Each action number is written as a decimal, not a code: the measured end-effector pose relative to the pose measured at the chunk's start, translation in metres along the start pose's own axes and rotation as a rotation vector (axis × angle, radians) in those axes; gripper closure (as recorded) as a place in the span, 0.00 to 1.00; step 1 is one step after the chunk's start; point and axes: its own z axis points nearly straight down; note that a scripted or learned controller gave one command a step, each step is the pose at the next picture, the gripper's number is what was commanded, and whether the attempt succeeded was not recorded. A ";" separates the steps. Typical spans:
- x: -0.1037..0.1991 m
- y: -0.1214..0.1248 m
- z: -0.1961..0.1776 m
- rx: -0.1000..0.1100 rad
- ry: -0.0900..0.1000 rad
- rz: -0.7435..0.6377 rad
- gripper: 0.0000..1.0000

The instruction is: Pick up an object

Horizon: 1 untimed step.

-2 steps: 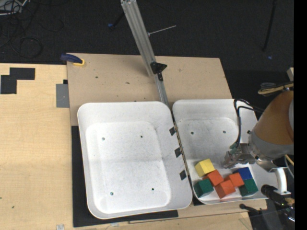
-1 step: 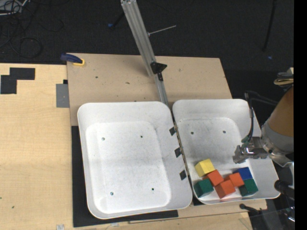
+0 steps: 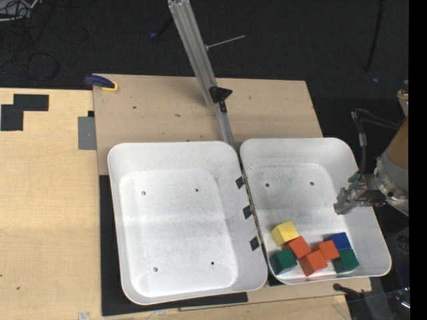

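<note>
Camera view. Two shallow white bins sat side by side on the wooden surface point(image 3: 167, 109). The right bin point(image 3: 293, 155) served as the landmark for this record. The left bin point(image 3: 133, 159) lay just beside it, their adjoining rims touching or nearly so, with three small dark clips along that shared edge.

All blocks were gathered in the near corner of the right bin, well apart from its far wall. A yellow block point(image 3: 285, 233) lay at the far-left end of the cluster. Just nearer than it was an orange block point(image 3: 299, 247), and beside that a dark green block point(image 3: 283, 261) toward the bin's near-left rim. A second orange block point(image 3: 312, 263) and a third orange block point(image 3: 328, 250) lay in the middle of the group, touching or nearly touching their neighbours. A blue block point(image 3: 340, 240) and another green block point(image 3: 346, 263) closed the cluster toward the bin's right rim.

The gripper point(image 3: 341, 205) hung over the right bin's right side, beyond the blocks and apart from them. The fingers were small and blurred; they appeared to hold nothing, though whether they were spread or pressed together could not be told.

A slanted aluminium rail point(image 3: 193, 42) rose from behind the right bin's far-left corner. A blue-and-yellow clamp point(image 3: 101, 82) lay on the surface well beyond the left bin.
</note>
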 end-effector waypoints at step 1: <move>-0.001 0.009 -0.047 0.000 0.000 0.000 1.00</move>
